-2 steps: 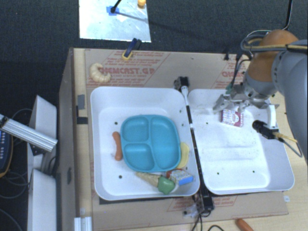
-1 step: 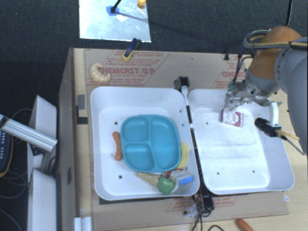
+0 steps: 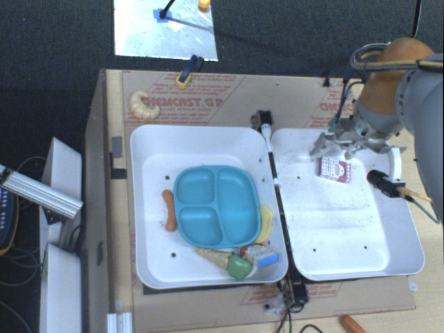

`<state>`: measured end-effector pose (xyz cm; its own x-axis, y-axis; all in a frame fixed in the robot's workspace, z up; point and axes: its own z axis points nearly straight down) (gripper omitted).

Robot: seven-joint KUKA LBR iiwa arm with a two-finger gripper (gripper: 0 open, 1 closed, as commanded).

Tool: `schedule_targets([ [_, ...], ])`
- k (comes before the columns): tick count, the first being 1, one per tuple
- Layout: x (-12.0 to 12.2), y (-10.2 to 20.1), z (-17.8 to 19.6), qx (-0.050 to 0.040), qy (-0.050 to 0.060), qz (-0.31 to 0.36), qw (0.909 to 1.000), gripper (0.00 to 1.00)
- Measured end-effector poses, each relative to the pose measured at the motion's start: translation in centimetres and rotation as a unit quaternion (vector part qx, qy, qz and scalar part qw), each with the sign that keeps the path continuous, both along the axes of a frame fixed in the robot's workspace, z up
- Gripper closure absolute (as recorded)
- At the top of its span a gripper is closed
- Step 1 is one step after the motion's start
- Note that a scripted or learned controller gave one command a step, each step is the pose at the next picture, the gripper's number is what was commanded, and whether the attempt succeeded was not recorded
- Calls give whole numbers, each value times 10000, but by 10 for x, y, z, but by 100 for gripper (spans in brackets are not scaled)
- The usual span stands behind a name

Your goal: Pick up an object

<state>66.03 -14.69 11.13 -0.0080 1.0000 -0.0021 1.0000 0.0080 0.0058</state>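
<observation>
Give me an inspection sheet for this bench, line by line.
Surface: cardboard-topped bench bearing a left bin and a right bin.
Job's things: blue divided plate, sausage, green piece in left bin; small pink-and-white packet in right bin.
Clutter: curled beige toy, blue-and-yellow clip on the cardboard.
Grippers: claw just above the packet.
Cables: black cable behind the arm.
Surroundings: dark carpet, shiny sheet.
</observation>
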Motion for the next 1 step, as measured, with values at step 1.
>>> schedule_targets([
  [1, -34, -26, -26, 0, 19, -33, 10000, 0],
])
